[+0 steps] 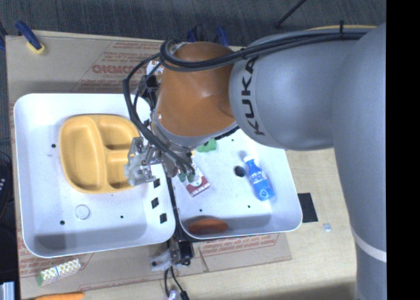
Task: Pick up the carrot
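The carrot point(207, 225) is a short orange piece lying against the front wall of the right bin point(289, 197). My gripper point(161, 166) hangs over the divide between the two bins, behind and to the left of the carrot and well apart from it. Its two metal fingers point(139, 164) stand spread, open, with nothing between them. The orange band of the arm point(193, 95) covers the back part of the right bin.
A yellow divided tray point(88, 151) lies in the left bin point(39, 180), right beside the gripper. The right bin also holds a blue bottle point(258, 179), a red and white packet point(197, 186) and a small green item point(209, 146).
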{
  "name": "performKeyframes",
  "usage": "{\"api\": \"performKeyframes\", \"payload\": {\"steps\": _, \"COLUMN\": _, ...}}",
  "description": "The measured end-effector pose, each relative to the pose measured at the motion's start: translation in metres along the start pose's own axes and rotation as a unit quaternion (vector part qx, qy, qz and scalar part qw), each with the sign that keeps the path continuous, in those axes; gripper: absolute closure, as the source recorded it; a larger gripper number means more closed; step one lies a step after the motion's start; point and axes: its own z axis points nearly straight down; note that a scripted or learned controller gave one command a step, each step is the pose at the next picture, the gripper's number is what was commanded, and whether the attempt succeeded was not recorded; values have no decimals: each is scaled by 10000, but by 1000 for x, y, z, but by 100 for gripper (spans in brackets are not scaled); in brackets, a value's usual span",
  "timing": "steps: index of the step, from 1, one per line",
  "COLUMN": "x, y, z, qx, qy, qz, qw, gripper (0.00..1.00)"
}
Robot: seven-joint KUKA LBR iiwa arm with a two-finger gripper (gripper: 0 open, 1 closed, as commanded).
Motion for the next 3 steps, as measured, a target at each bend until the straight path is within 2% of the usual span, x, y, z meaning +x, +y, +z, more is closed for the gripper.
{"api": "performKeyframes", "payload": {"steps": 1, "x": 33, "y": -20, "z": 11, "qx": -2, "qy": 3, "qz": -1024, "qw": 9947, "gripper": 100}}
{"api": "performKeyframes", "payload": {"steps": 2, "x": 41, "y": -62, "z": -23, "qx": -1, "qy": -20, "qz": -204, "qw": 9998, "gripper": 100}}
{"api": "performKeyframes", "payload": {"steps": 3, "x": 52, "y": -110, "z": -30, "qx": -1, "qy": -25, "qz": 426, "qw": 9991, "gripper": 100}}
